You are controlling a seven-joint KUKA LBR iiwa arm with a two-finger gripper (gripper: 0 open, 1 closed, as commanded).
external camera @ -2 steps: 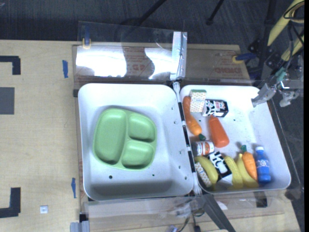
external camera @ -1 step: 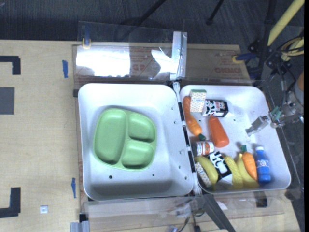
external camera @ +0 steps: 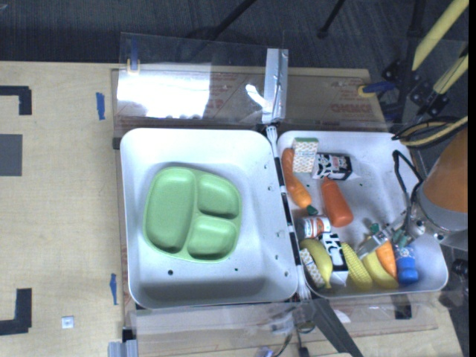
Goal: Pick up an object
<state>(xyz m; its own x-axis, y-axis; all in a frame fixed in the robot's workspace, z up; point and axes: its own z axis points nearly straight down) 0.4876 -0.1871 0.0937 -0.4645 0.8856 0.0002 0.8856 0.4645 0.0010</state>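
1. The hand (external camera: 393,238) sits low in the right bin (external camera: 372,143), near that bin's right wall, at the end of the grey arm (external camera: 439,210) with its orange band (external camera: 452,177). Whether it is apart or together cannot be told, and nothing can be seen gripped in it.
2. Just beside the hand, toward the right bin's near rim, lie a small orange carrot (external camera: 386,257) and a blue block (external camera: 407,268); whether the hand touches either cannot be told.
3. Further along the right bin's near rim, away from its right wall, lie a yellow corn cob (external camera: 355,265), a black-and-white carton (external camera: 335,250) and a yellow banana (external camera: 318,261), packed close together.
4. Toward the right bin's middle lies an orange-red cylinder (external camera: 337,203), and just nearer the camera from it a small can with a white label (external camera: 316,226).
5. Against the right bin's left wall lies a long orange carrot (external camera: 294,183).
6. At the right bin's far end stand a small boxed item (external camera: 305,156) and a black-and-white milk carton (external camera: 331,166), side by side.
7. Left of the right bin, touching it along the shared edge, is the left bin (external camera: 149,274), which holds a green divided plate (external camera: 192,213) with three compartments.
8. Both bins rest on the wooden worktop (external camera: 59,199).
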